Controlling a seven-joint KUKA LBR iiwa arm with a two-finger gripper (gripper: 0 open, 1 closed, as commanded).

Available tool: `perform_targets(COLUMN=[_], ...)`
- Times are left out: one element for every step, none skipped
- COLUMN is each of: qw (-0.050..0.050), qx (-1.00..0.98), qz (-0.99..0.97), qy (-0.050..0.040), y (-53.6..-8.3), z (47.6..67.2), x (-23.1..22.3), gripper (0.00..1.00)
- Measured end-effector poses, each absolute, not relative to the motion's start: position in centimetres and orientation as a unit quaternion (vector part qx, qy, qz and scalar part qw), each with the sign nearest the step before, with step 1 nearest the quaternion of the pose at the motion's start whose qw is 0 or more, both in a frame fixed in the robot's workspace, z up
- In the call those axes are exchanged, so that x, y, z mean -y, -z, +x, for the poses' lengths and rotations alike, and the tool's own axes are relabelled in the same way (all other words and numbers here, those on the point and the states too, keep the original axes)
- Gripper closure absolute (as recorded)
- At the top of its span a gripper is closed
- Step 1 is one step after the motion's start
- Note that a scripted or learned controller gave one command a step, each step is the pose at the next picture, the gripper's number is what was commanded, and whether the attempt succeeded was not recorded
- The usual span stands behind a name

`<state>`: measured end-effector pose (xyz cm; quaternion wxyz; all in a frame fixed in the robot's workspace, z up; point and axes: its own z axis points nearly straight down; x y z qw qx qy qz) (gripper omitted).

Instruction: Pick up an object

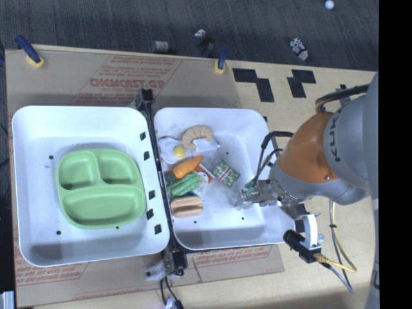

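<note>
I hang my gripper (248, 195) over the right bin (254, 227), by its right wall; whether it's spread, I cannot tell. Left of it the hot dog (187, 205), then carrot (187, 167), croissant (197, 134) beyond, heaped for grabbing.

This is a robotics lab. A grey industrial arm with an orange band (322, 153) works over two shallow white plastic bins (38, 237) set on a brown printed cardboard sheet (129, 76), which is held by blue spring clamps (29, 50). Black calibration markers (257, 82) sit on the bench, above dark carpet (96, 11).
</note>
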<state>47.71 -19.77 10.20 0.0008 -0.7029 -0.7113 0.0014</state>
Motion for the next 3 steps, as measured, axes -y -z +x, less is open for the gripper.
perform_targets(qw=[-0.003, 0.001, 0.0], qx=[0.709, 0.709, 0.709], qz=[-0.705, -0.705, -0.705], qy=[0.0007, -0.0008, -0.0005], y=[-26.6, -21.5, -21.0], z=[48.1, 47.8, 47.6], x=[17.8, 19.3, 21.1], gripper=[1.0, 1.0, 1.0])
